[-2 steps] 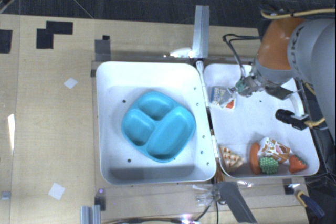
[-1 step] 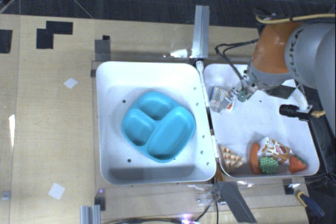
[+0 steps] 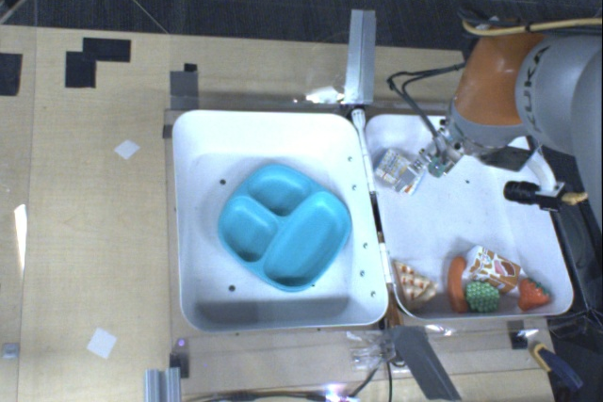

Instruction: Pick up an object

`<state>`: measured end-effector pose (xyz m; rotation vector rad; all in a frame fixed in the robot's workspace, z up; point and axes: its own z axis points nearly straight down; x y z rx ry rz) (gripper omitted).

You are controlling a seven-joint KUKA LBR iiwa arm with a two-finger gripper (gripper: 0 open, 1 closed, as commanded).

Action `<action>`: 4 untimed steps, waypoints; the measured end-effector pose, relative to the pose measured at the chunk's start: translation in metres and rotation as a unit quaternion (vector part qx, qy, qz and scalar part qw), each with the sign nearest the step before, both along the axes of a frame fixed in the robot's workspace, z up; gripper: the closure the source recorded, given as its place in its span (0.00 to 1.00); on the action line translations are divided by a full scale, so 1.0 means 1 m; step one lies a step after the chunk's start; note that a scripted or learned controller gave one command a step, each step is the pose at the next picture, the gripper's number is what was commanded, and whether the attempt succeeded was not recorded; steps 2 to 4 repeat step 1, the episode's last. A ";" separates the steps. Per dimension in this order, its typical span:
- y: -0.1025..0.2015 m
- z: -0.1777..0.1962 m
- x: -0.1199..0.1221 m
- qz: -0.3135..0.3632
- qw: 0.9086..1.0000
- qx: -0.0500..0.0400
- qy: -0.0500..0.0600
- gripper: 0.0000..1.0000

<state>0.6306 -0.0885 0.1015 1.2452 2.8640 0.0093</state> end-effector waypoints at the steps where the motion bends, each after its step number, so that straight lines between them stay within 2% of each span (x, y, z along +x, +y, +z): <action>1: 0.047 0.086 -0.023 -0.071 0.997 0.001 0.004 1.00; 4: 0.047 0.086 -0.023 -0.071 0.997 0.001 0.004 1.00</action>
